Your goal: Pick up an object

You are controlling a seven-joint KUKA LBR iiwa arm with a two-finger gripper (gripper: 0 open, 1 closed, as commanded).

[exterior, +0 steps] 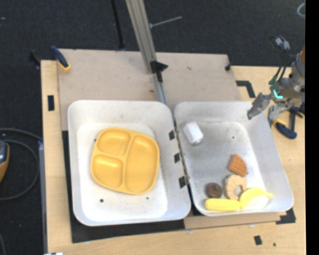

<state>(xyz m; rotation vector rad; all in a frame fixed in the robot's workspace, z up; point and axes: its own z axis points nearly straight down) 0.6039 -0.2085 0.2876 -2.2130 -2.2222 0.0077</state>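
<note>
Even, soft overhead light on my tabletop; faint shadows, mild grain, slight softness, dark surrounding floor.

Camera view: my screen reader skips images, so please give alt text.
Grey arm's gripper hovers by the right white bin's far right rim. That bin holds a white cylinder and clustered toy foods; the left white bin holds a yellow divided plate.

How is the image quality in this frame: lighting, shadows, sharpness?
Camera view: even, soft lighting, only faint shadows inside the right bin; yellow plate crisp enough to show its compartments; the small food items look slightly soft; end effector at the right edge is blurry.
</note>
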